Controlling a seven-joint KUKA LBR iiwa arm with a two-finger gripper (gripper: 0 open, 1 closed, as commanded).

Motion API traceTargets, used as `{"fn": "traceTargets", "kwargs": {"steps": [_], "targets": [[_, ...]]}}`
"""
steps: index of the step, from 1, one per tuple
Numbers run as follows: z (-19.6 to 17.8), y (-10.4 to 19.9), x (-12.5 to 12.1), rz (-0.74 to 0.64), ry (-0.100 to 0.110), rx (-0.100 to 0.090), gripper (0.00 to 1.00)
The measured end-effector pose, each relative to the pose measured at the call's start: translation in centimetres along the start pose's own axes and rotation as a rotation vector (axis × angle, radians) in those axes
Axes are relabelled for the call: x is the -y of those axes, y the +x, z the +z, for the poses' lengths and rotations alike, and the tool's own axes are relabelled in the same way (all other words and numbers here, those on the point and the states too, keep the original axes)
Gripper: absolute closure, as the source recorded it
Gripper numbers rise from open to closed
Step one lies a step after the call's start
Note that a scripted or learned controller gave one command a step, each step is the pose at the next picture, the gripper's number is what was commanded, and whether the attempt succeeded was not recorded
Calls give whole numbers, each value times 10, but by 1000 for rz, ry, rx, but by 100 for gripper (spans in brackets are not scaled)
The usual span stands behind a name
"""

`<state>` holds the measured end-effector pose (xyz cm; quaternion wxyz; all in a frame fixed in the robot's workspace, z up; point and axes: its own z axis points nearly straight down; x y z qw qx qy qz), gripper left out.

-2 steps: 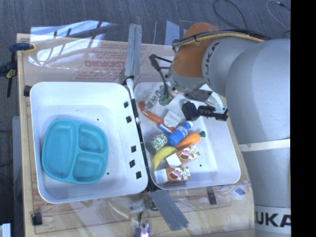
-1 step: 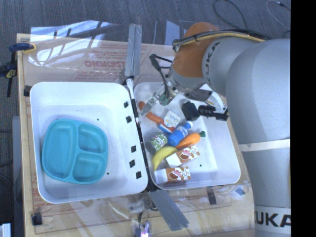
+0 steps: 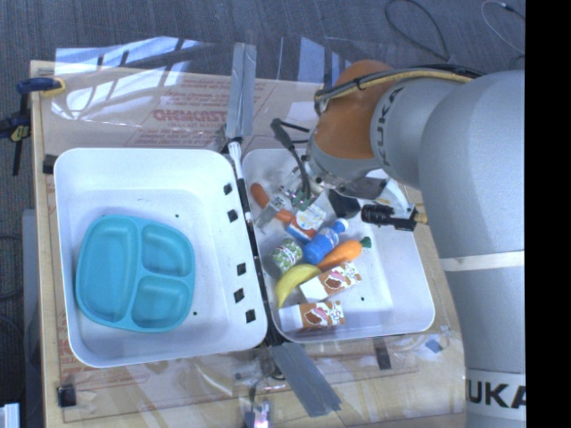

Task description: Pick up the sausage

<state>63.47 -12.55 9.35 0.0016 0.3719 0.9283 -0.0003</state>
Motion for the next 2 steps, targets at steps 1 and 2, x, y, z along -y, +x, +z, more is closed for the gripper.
{"fn": "traceTargets", "kwargs": {"steps": [1,2], "targets": [[-10,0,-1,-5,0,1,100],[-100,24,-41,-301,-1,0,100]]}}
